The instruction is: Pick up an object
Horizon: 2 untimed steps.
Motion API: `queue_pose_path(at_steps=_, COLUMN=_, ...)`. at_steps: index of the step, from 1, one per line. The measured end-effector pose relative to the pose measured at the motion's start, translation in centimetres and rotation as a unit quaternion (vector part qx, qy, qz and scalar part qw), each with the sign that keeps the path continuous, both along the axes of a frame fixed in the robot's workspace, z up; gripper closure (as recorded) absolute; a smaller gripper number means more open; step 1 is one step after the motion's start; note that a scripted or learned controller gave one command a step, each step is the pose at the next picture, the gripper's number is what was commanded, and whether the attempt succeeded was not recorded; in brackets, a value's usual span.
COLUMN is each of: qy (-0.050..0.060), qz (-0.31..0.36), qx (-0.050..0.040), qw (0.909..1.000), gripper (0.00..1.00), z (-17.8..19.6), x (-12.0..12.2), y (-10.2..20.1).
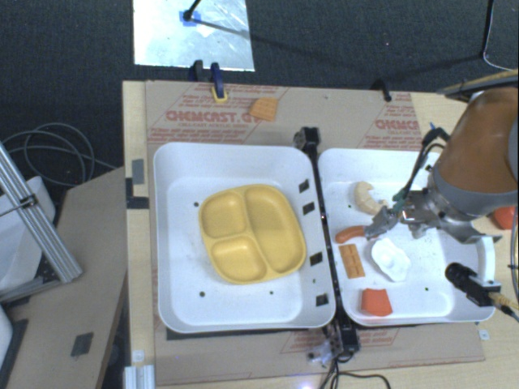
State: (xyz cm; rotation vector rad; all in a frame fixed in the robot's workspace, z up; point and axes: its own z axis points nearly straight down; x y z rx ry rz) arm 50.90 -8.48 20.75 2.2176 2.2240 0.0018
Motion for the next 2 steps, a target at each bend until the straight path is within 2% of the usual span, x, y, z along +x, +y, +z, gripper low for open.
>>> queue_pose_path(at_steps=1, qy=0.001, qz=0.001, qx=0.0005, qw=1.0000, gripper=0.00, z=-2.4, x=-0.9, y=1.8)
queue_pose_path(at_steps=2, qy=0.000, qz=-0.001, qx=-0.0007, qw=1.0000, gripper=0.00, z=-12.7, x=-1.6, y=0.1)
